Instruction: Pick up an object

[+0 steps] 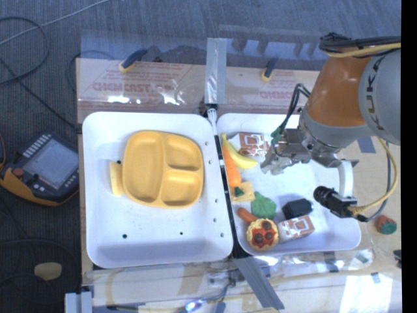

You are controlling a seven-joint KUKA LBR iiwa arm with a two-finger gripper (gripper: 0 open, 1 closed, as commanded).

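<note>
My gripper (275,164) hangs over the right bin (339,240), above its middle, just right of a banana (238,156) and a small printed box (251,143). Nothing shows between the fingers. An orange carrot (232,168) lies along the bin's left wall. Below it sit a yellow cheese wedge (245,191), a green leafy piece (263,205), a small sausage (245,214), a pizza-like round (262,233), a black block (297,208) and a second printed box (298,227).
The left bin (98,240) holds a yellow divided plate (163,168) with a pale yellow piece (116,178) at its left edge. A black cylinder (331,201) on the arm's cable hangs over the right bin's right side. A pendant (42,168) lies left of the bench.
</note>
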